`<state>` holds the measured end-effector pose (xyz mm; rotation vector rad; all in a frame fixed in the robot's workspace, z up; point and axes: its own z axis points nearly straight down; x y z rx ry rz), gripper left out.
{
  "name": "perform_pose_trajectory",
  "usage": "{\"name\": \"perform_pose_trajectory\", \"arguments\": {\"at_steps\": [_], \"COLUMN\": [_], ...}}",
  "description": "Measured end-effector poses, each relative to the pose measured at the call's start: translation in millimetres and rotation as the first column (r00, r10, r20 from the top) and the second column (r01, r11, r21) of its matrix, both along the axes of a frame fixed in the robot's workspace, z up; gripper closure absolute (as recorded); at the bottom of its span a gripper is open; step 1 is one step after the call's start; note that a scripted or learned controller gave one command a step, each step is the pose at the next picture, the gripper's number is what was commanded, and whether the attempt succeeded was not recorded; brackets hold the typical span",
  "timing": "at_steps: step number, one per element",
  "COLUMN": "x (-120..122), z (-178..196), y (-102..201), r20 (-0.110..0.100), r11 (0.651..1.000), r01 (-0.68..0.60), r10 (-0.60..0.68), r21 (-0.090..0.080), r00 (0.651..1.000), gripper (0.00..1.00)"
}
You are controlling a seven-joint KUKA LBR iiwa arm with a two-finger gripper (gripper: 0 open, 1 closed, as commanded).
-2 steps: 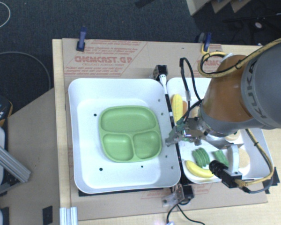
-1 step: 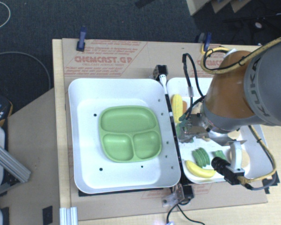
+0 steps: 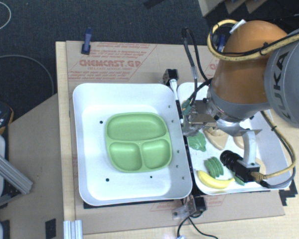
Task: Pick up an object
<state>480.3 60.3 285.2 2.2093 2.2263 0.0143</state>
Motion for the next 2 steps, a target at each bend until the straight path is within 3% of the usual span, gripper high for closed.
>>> {"name": "perform_pose_trajectory", "arguments": {"at_steps": [1,2], "x": [26,26], "z": [80,25], "y": [-10,-64], "r20": [0.002,-0.016], "r11": [1.000,1.000], "r01": [0.006,0.013], "r10": [-0.006,-0.013], "r21": [-0.002,-0.003], "r00": [1.000,1.000], "gripper": [1.00,1.00]}}
